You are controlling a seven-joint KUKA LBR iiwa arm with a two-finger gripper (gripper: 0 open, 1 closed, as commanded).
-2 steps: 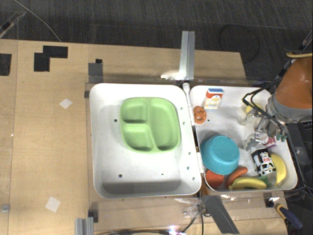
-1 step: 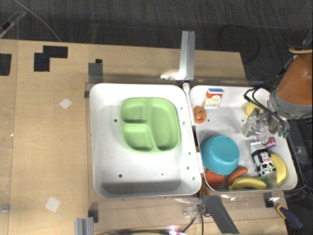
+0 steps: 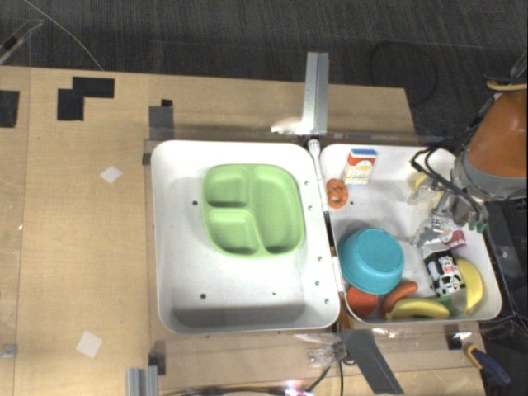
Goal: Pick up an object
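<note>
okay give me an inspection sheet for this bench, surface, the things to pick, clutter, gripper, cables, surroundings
Surface: wooden bench bearing two white bins, left bin and right bin, side by side.
Job's things: in the right bin, blue bowl, small carton, orange round item, two bananas, black-and-white item, red-orange item partly under the bowl.
Clutter: green divided tray in the left bin.
Gripper: gripper over the right bin's right side, near the black-and-white item; nothing seen held.
Cables: thin wires at the wrist; cable at the bench's front edge.
Surroundings: dark carpet behind; metal post between the bins.
</note>
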